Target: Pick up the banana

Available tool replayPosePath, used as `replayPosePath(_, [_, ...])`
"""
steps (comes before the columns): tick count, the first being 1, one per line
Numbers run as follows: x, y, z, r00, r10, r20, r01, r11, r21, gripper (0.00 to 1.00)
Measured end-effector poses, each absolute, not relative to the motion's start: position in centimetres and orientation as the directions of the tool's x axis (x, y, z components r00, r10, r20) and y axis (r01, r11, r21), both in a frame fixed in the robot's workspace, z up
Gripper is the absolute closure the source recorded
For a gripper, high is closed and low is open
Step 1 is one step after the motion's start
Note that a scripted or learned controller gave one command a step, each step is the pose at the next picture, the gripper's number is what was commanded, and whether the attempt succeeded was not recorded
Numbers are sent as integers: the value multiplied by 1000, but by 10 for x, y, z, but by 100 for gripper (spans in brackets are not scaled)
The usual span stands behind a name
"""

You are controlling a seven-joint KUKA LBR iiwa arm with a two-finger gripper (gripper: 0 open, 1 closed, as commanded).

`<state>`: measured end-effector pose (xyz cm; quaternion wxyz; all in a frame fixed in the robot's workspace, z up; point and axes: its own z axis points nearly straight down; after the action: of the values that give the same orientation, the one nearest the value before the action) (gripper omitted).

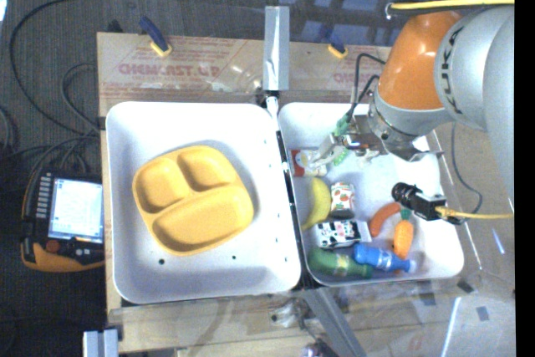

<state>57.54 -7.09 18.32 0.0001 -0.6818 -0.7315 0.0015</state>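
The yellow banana [317, 201] lies in the right bin [435, 263], close to its left wall and roughly mid-depth. My gripper [333, 150] hangs over the far part of that bin, a short way above and just right of the banana's upper end. Nothing can be seen held in it. The grey arm with its orange band [422, 71] comes in from the right and covers the bin's far right corner.
Around the banana are a small white carton [342, 198], a black-and-white box [337, 233], a green bottle [336, 264], a blue object [381, 257], a carrot [403, 237] and a red-and-white item [303, 160]. The left bin [125, 263] holds a yellow divided plate [194, 198].
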Motion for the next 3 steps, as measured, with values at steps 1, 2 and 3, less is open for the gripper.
replayPosePath(1, [540,-102,90,-75,997,-2,997,75,12,0])
replayPosePath(2, [543,-102,104,-74,997,-2,997,74,22,100])
replayPosePath(3, [572,-99,97,175,985,1,984,-175,23,100])
